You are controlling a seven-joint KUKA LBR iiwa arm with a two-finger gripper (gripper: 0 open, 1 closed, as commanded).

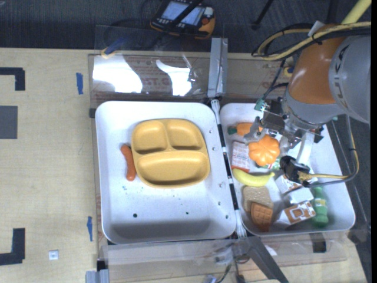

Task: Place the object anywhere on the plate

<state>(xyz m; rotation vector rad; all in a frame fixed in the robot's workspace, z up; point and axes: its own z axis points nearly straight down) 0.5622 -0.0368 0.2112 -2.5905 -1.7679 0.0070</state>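
Hand (281, 139) over right bin (344, 208), cluttered; plate (169, 152) left.

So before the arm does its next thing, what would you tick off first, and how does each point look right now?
1. Plate sits flat in the left bin, compartments bare: ok.
2. An orange sausage-like toy lies beside the plate's left rim, not on it: not ok if that is the object.
3. Gripper is over the right bin, above the toy pile: ok.
4. Something held between the fingers: cannot tell.
5. Orange pumpkin-like toy lies right below the gripper, touching the banana: crowded, not ok.
6. Path across the divider to the plate: ok.
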